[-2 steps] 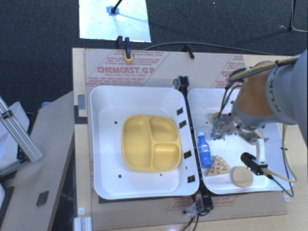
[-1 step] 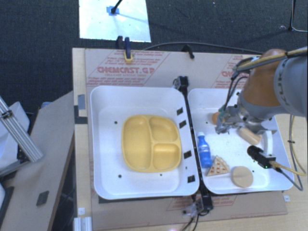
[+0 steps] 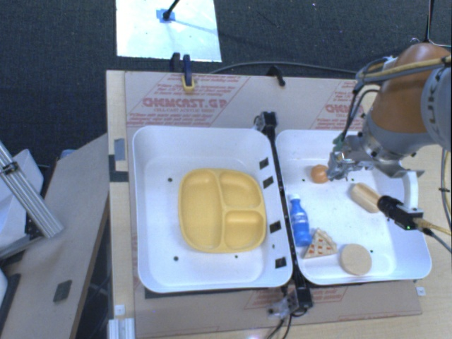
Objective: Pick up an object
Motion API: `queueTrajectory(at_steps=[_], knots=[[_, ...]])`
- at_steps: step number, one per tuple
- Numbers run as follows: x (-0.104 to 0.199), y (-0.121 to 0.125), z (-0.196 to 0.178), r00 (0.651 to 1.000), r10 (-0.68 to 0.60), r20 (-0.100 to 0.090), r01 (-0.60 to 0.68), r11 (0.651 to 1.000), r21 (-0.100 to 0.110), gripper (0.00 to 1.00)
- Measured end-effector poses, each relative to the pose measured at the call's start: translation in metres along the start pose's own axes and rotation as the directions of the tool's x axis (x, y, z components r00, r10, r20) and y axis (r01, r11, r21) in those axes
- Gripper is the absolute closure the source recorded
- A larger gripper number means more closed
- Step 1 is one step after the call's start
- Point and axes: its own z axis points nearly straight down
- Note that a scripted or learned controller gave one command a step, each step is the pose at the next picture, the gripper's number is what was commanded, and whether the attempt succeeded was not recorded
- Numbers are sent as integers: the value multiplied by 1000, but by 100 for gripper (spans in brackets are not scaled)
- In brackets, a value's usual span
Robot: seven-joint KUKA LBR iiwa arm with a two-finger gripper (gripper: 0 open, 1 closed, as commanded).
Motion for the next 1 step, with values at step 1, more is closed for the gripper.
queueTrajectory(at_steps=[1], knots=[[0, 2, -54, 1000, 0, 0, 0, 1000, 1, 100]])
